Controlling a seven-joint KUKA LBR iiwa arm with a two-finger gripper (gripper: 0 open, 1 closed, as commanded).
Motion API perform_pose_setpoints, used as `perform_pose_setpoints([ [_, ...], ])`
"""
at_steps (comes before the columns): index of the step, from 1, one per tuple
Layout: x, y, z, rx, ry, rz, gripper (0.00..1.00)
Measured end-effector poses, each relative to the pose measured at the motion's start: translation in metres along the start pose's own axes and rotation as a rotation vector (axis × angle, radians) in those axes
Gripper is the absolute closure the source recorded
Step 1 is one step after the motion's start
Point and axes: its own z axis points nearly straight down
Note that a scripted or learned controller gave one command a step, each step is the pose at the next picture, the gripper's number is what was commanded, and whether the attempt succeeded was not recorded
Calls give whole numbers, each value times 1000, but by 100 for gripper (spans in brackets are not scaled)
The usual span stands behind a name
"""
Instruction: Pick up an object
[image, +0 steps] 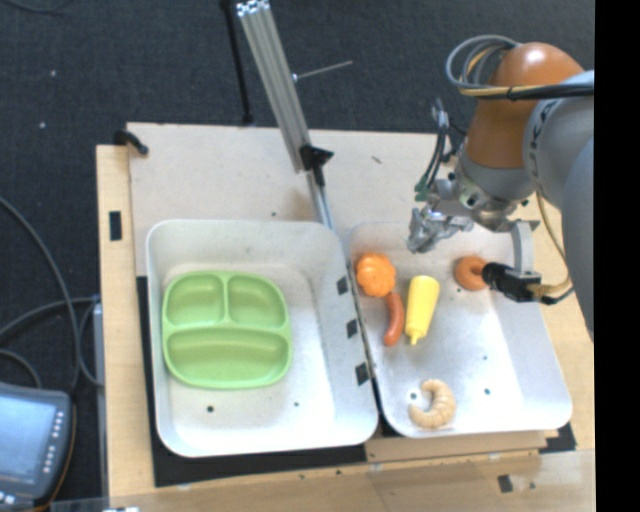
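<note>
My gripper (424, 238) hangs over the back of the right bin (520, 395), with nothing visibly between its fingers. Below it and to the left lies an orange fruit (375, 274). A yellow piece (421, 307) lies in the middle of the bin, with a reddish sausage (394, 319) against its left side. An orange doughnut-like piece (469, 272) sits to the right of the gripper, near the bin's back wall. A tan croissant (433, 403) rests near the bin's front edge.
The left bin (190, 420) holds a green divided plate (227, 329). A slanted metal post (285, 95) rises from the bench behind the two bins. The arm's grey body and orange band (510, 110) stand over the bench's back right corner.
</note>
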Motion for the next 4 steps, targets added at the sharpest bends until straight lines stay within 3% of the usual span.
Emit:
perform_pose_setpoints([
  [1, 28, 3, 1, 1, 2, -4, 100],
  [2, 28, 3, -7, -1, 1, -6, 100],
  [3, 107, -17, 23, 4, 5, -9, 100],
  [4, 101, -74, 21, 5, 2, 1, 100],
])
